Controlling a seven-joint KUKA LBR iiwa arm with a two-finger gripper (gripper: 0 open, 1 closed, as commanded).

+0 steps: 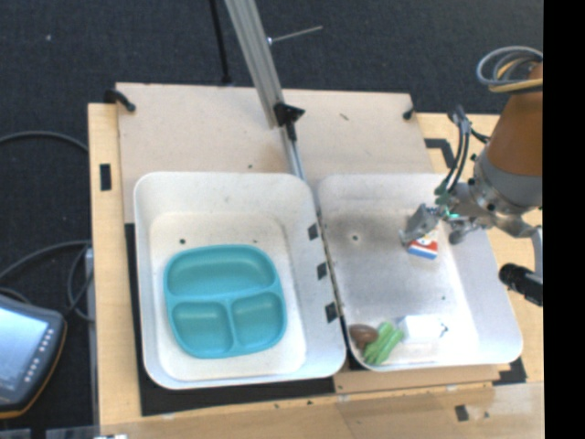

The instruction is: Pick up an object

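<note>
My gripper [437, 230] hangs over the right bin [475, 282], in its far right part, at the end of the grey and orange arm [517, 149]. A small red, white and blue object [422, 249] sits directly at the gripper's lower left edge, touching it or just below it; whether it is gripped I cannot tell. In the bin's front left corner lie a green object [388, 342], a brown object [364, 334] and a white object [422, 327], close together and well away from the gripper.
The left bin [151, 208] holds a teal divided plate [224, 299]. A slanted metal post [259, 48] rises behind the two bins. The right bin's floor is bare in the middle. A black part [519, 282] sticks in at the right edge.
</note>
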